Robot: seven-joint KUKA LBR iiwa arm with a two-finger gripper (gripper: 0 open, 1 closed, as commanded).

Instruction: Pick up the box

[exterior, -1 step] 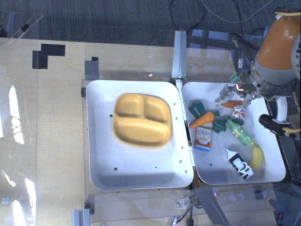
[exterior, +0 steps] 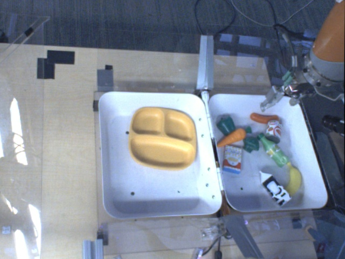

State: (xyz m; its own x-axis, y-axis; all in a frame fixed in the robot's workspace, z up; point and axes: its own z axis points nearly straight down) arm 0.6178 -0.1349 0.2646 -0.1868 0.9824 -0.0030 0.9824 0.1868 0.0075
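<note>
Nearest the camera, at the front of the right bin (exterior: pixel 318 196), lies a small black-and-white carton (exterior: pixel 276 189) with bold blocky marks on its face that cannot be read. Touching its right side is a smooth, curved yellow banana (exterior: pixel 294 179). A little further back, near the bin's left wall, stands the box (exterior: pixel 233 159): a small rectangular carton, white with an orange-red picture panel and a blue strip along its lower edge; its print is too small to make out. It lies apart from the other toys, just in front of a tapered orange carrot (exterior: pixel 232 137) that points toward the divider. Right of the carrot sit a dark teal plastic piece (exterior: pixel 251 143) and a translucent green bottle (exterior: pixel 274 150) lying aslant. Behind them are another teal-green chunk (exterior: pixel 226 124), a small red-and-white can (exterior: pixel 274 128) and a glossy red sausage shape (exterior: pixel 264 117).

The left bin (exterior: pixel 116 198) holds a moulded yellow tray (exterior: pixel 163 136) with three rounded compartments, matt and softly edged.

Furthest back, over the right bin's rear corner, the gripper (exterior: pixel 275 97) hangs from the grey wrist under the orange band (exterior: pixel 331 36). Whether its claw is spread or clenched cannot be told from here; nothing is seen in it. It is well apart from the box.
</note>
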